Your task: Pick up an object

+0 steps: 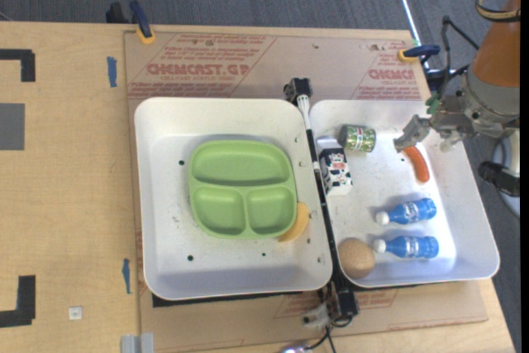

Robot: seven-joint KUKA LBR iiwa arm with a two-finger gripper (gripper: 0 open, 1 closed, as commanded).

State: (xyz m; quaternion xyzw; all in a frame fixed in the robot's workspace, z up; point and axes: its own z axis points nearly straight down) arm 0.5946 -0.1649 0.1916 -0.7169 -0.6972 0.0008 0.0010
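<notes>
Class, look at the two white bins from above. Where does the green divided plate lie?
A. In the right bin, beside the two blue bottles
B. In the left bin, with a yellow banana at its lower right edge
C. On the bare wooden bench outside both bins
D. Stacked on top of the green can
B: the green divided plate lies in the left bin, and the banana rests against its lower right edge.

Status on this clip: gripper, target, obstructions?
Gripper above right bin, nothing seen between fingers. Orange carrot-like piece just below it, lying free. Green can apart to its left; no obstruction.
</notes>
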